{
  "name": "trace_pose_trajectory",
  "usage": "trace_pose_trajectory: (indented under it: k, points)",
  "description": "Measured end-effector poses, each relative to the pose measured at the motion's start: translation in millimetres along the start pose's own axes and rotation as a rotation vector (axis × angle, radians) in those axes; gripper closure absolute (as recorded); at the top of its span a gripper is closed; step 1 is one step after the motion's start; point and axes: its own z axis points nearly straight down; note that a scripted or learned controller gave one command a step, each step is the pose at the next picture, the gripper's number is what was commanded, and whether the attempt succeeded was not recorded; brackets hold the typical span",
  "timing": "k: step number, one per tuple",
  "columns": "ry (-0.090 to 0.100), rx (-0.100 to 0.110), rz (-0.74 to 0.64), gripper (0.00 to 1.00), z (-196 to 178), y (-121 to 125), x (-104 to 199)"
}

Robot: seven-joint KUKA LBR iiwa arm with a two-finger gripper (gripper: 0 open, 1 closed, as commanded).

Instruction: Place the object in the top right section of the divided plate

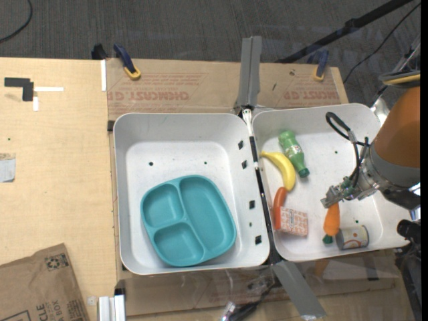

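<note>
Directly beneath hand (342, 194): carrot (331, 221), long axis upright, leafy end nearest. Cannot tell hand's state. Far left: divided plate (188, 219).

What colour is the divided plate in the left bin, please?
The divided plate is plain teal, seen clearly in the camera view.

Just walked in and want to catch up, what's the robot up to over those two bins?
The arm's gripper is low in the right bin, just above the toy carrot. Banana, green bottle, red sausage and snack packet lie nearby. The teal divided plate sits in the left bin.
</note>
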Motion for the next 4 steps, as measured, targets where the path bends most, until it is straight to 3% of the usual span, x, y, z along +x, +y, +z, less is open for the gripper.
trace_pose_trajectory:
  k: [1, 2, 3, 4]
  points:
    - [-0.001, 0.003, 0.076, 1.00, -37.9, 35.8, 50.9]
    - [-0.003, 0.003, 0.041, 1.00, -199.8, 38.3, 103.5]
    - [-0.003, 0.004, 0.041, 0.00, -199.6, 38.3, 103.7]
    - [-0.005, 0.010, 0.039, 1.00, -205.7, 41.2, 102.9]
